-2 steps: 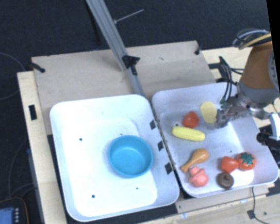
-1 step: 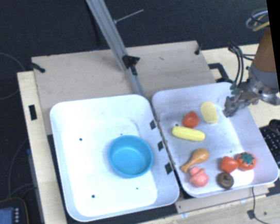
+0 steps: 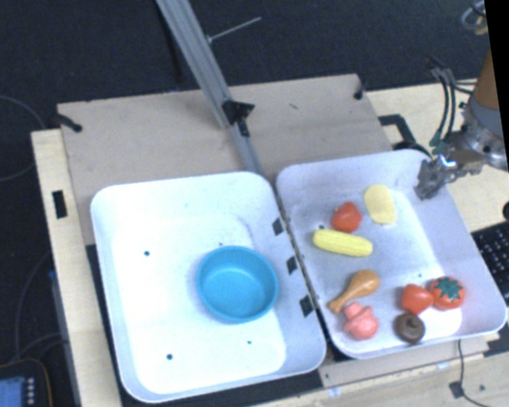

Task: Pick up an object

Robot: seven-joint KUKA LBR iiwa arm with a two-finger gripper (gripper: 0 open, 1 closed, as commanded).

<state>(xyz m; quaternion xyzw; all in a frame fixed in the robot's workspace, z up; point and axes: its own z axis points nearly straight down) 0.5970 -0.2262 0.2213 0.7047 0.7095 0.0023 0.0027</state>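
Nearest the camera, along the front wall of the right bin (image 3: 463,332), a brown round piece (image 3: 409,327) and a pink toy (image 3: 360,323) are sitting side by side, with two red pieces, one of them a tomato with a green top (image 3: 449,292), just beside them toward my side. A drumstick-shaped toy (image 3: 355,289) is lying a little farther in, next to the divider between the bins. Beyond it a yellow banana-like piece (image 3: 342,242) is resting near the middle, and behind that a small red piece (image 3: 347,217) and a pale yellow lemon (image 3: 380,204) are lying close together. Over in the left bin (image 3: 124,217) a blue bowl (image 3: 237,282) is sitting alone.

My claw (image 3: 428,179) is hanging at the far right edge of the right bin, above the rim and well apart from every toy; the lemon is the nearest to it. I cannot tell from this angle how its tips are standing, and I am seeing nothing carried in it.

Judging by that, I am not far along: everything is lying in the bins on the desk (image 3: 159,136), nothing is lifted, and choosing a toy, descending, closing and raising are all left to do.
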